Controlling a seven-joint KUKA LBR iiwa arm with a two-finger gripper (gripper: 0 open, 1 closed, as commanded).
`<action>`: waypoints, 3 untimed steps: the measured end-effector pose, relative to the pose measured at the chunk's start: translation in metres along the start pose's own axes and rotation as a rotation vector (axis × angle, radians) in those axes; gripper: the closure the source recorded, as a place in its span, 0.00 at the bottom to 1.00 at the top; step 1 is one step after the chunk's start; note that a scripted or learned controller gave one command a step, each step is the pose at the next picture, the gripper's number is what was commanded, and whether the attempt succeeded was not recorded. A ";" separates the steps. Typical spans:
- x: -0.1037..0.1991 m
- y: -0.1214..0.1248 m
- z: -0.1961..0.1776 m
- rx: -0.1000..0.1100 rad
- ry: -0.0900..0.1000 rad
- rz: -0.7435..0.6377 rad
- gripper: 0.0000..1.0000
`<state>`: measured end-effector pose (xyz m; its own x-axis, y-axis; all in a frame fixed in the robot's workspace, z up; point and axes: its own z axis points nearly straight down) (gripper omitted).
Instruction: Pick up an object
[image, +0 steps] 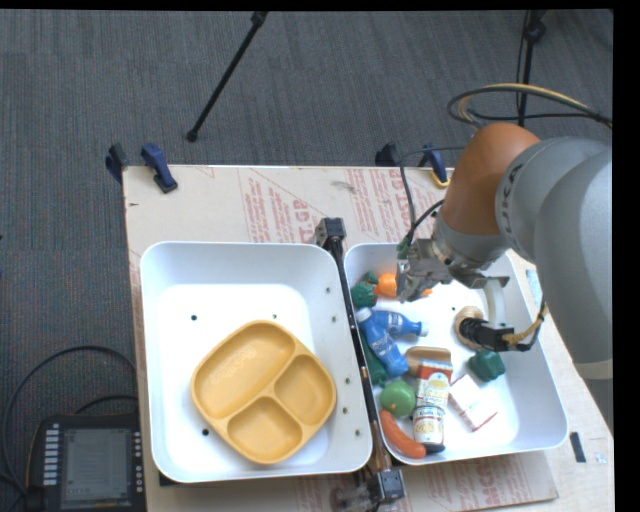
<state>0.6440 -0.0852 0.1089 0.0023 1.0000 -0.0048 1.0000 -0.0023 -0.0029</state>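
My gripper (414, 284) hangs low over the back left part of the right bin (535, 415). Just to its left lie a small orange piece (386, 285) and a green piece (362, 295). In front of it lies a blue bottle (386, 336). Further forward are a green ball (397, 397), a small labelled bottle (430, 412), an orange carrot-shaped toy (399, 438) and a white and red box (471, 408). A brown ring (469, 327) and a dark green block (488, 365) lie to the right. I see nothing held between the fingers.
The left bin (170, 280) holds a yellow divided plate (263, 390). Blue clamps (158, 166) grip the board's back edge. A cable loops from the arm across the right bin's right side. A black pendant (85, 465) lies on the floor at the lower left.
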 end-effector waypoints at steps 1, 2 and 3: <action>0.000 0.000 0.000 0.000 -0.001 0.000 0.00; 0.000 0.000 -0.010 0.001 0.000 0.000 1.00; 0.000 0.000 -0.010 0.001 0.000 0.000 0.00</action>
<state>0.6441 -0.0854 0.1186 0.0019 1.0000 -0.0045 1.0000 -0.0019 -0.0040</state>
